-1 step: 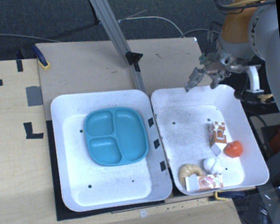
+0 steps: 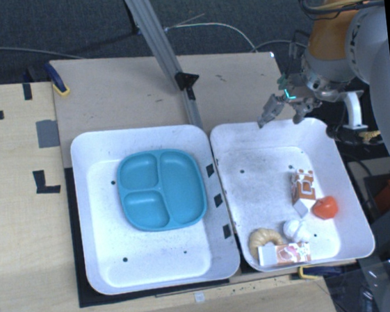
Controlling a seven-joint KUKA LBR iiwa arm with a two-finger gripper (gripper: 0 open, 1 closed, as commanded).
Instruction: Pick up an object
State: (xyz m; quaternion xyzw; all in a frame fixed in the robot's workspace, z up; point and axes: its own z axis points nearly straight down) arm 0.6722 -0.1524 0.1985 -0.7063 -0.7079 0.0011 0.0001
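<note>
Fingers [image 2: 283,114] spread, nothing between, above right bin [image 2: 270,136] far rim; smooth teal sectioned plate [image 2: 162,190] left.

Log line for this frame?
phase: approach | gripper: open, nothing held, over right bin far rim | targets: orange ball, croissant untouched

Divided tray [image 2: 162,190] in left bin [image 2: 97,219]; small items [image 2: 305,202] in right bin [image 2: 253,173].

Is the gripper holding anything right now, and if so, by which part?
Nothing is held. The gripper hovers open over the far rim of the right bin, with no object between its fingers.
</note>
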